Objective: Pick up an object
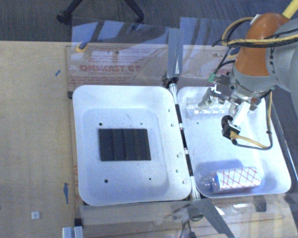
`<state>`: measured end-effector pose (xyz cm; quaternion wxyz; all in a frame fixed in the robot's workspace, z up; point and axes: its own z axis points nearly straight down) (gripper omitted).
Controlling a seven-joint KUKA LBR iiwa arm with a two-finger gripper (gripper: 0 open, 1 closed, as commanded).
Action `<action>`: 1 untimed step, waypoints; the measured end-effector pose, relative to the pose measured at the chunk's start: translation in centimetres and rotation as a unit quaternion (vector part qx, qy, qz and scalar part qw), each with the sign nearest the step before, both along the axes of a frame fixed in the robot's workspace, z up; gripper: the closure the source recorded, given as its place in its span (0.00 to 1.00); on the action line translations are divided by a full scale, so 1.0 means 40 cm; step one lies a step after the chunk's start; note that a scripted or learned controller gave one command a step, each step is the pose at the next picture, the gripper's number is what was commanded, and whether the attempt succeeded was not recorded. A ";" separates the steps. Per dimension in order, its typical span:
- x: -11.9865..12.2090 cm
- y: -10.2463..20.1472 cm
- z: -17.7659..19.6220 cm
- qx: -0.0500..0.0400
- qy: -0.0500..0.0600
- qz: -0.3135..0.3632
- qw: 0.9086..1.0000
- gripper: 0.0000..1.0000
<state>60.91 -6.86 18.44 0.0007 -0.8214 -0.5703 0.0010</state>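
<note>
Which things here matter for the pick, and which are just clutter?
Job:
tool, over the right bin
black mat, left bin
clear packet and checked bottle, right bin

Lying about:
printed sheet behind the bins
stand legs on the floor

Grey arm [287,66] from right, tool [213,101] angled leftward

Black slab [124,144] lies in left bin [85,148], red-checked bottle [233,178] in right bin [282,175].
</note>
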 end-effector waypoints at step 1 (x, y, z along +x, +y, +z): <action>0.019 -0.159 -0.036 -0.001 -0.002 0.056 0.998 0.00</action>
